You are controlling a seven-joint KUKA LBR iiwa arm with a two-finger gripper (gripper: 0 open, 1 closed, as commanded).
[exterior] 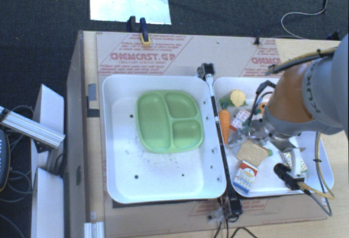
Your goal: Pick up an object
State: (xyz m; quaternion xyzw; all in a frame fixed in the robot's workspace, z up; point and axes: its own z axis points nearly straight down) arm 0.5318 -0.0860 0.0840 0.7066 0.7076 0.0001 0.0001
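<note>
Two shallow white bins sit side by side on the counter (163, 52). One arm (311, 95), grey with an orange band, reaches in from the right and hangs over the right bin (319, 185). Its tool (256, 132) is low among the things there, just above a tan slice of toast (252, 152); the wrist hides its tip, so whether it is open, closed or gripping anything cannot be told.

Counted in the right bin: one carrot (224, 122) lying along the left wall, one yellow lump (238, 97) near the far edge, one small red-and-white packet (240, 118) beside the carrot, the one slice of toast, and one small carton (246, 176) with a red top near the front edge. More small things lie half hidden under the arm on the right side, too unclear to name.

The left bin (122, 177) holds one green tray (169, 121) with three compartments.
</note>
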